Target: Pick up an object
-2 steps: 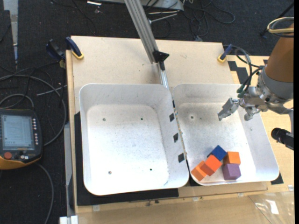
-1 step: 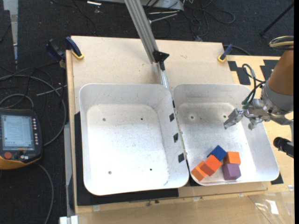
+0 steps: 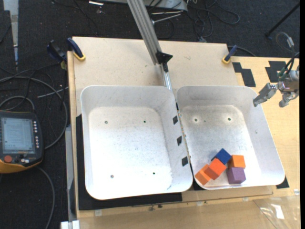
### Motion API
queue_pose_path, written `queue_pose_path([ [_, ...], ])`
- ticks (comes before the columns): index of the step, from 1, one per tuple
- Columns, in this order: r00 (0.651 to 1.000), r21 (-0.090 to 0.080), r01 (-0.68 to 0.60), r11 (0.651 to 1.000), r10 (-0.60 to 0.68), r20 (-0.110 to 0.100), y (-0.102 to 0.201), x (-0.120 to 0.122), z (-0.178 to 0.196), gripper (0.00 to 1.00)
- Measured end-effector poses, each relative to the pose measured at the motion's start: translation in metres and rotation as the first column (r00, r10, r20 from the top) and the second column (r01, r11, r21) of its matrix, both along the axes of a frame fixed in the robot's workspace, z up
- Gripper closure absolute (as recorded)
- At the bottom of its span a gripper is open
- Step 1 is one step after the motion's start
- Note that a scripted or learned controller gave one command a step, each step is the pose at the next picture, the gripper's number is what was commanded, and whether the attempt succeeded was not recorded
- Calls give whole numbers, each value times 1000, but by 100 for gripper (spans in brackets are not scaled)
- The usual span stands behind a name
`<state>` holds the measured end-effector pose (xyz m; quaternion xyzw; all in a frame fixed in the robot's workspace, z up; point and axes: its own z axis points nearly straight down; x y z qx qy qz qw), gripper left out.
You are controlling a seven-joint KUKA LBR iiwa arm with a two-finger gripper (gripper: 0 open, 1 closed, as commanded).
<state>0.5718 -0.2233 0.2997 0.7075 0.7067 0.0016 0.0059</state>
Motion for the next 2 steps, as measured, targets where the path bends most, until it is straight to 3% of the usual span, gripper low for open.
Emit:
queue_pose_path([
  [1, 1000, 2, -6, 1000, 6, -2, -1, 37, 50, 0],
  [2, 1000, 3, -7, 1000, 7, -6, 0, 86, 52, 0],
])
